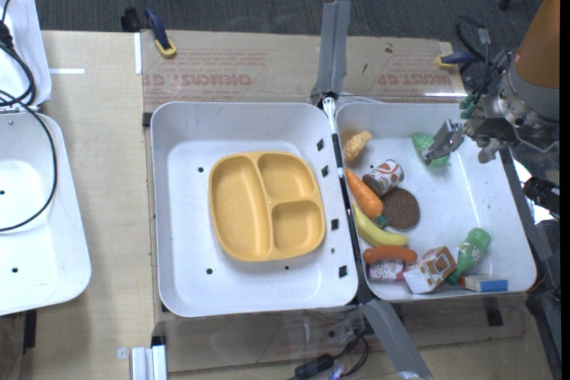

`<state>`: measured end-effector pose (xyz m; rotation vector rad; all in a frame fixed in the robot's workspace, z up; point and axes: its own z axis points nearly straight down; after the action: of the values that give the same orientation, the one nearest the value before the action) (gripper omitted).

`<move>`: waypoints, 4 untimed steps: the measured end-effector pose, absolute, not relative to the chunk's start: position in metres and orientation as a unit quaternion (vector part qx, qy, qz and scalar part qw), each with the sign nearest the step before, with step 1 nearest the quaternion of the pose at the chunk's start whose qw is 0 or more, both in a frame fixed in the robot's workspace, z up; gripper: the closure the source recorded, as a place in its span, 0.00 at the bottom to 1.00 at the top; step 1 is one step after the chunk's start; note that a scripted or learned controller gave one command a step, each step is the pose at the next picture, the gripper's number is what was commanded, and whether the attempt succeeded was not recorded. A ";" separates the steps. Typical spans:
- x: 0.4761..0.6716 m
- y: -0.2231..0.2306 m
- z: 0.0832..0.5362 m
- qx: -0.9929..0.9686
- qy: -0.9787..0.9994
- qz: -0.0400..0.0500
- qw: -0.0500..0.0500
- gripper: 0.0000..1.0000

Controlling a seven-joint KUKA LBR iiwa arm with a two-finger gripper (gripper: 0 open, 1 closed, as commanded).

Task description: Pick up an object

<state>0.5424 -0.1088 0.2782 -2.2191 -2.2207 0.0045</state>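
Observation:
The right bin [499, 191] holds several toy foods: a yellow corn piece [358, 143], an orange carrot [363, 191], a red and white can [386, 174], a brown round patty [402, 209], a banana [378, 232], a red sausage [389, 254], a small carton [433, 269] and a green bottle [474, 246]. My gripper [464, 147] hangs over the bin's far right part, open, with nothing between its fingers. A small green item [421, 141] lies just left of the left finger [441, 145].
The left bin [178, 191] holds a yellow divided plate [267, 205]. A grey divider post [334, 49] rises between the bins at the back. A small white and blue piece [485, 284] lies at the right bin's near edge. White equipment with black cables stands far left.

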 end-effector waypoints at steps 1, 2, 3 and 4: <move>0.530 -0.122 0.239 -0.783 -0.621 0.002 0.002 0.00; 0.587 -0.102 0.189 -0.786 -0.619 0.002 0.001 0.00; 0.628 -0.168 0.097 -0.805 -0.593 0.001 0.000 0.00; 0.658 -0.198 0.093 -0.814 -0.581 -0.002 0.002 0.00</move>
<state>0.6582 -0.1983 0.0928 -2.5539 -1.8230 -0.0058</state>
